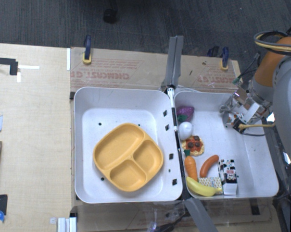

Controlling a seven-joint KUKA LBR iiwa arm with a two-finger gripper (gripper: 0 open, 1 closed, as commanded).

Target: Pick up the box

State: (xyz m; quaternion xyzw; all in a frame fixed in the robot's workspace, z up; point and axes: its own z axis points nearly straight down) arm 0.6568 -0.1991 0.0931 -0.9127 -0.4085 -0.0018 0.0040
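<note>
Bench: pale wooden surface (29,132) seen from above at a slant, bearing two shallow white bins side by side.
Arm: grey with an orange band (275,58), reaching in from the right over the right bin's far corner, well apart from the toys.
Left bin (88,106): smooth white plastic with rounded corners, holding a yellow tray.
Right bin (259,161): same make; its toys are crowded along the near and left sides.
Yellow tray (128,157): matte plastic, rounded, with three compartments, lying at an angle.
Gripper (234,117): hangs above bare bin floor near the far right corner; whether it is spread or closed cannot be told.
Box (228,176): small white carton with black patches, lying flat by the near wall, just right of a red sausage (209,164).
Small toys: banana (200,188), carrot (191,168), white egg (185,130), purple piece (185,111).
Likely step: approach, since the box lies untouched.
</note>
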